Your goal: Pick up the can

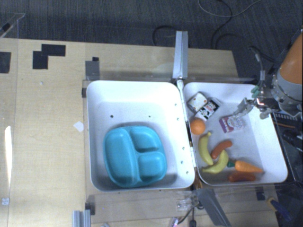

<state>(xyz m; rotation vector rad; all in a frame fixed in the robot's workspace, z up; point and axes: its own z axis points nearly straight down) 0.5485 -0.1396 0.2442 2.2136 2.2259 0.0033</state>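
Step in hand: approach and grasp. The claw [244, 105] hangs over the right bin [279, 167], just above and to the right of a small purple-and-white packet [230, 123]. Whether its tips are spread or closed cannot be told from this view, and nothing is seen held between them.

Location of the target: the can [208, 109], dark with white markings, lies on its side near the divider rail [181, 56], just right of a white carton [197, 100] and above the orange [198, 126].

Recommended procedure: shift the claw toward the divider rail until centred over the can. Align the tips across the can's short axis, not along its length. Descend vertically. The carton appears to touch the can, so expect little clearance on that side. A can lying on its side is likely to roll, so close on it slowly.

Inventory:
- Bins: two. The left bin [94, 126] holds one blue compartment tray [135, 156].
- Right bin: one can, one carton, one packet, one orange, two bananas [205, 148], one sausage-shaped item [221, 148], one carrot [247, 166].
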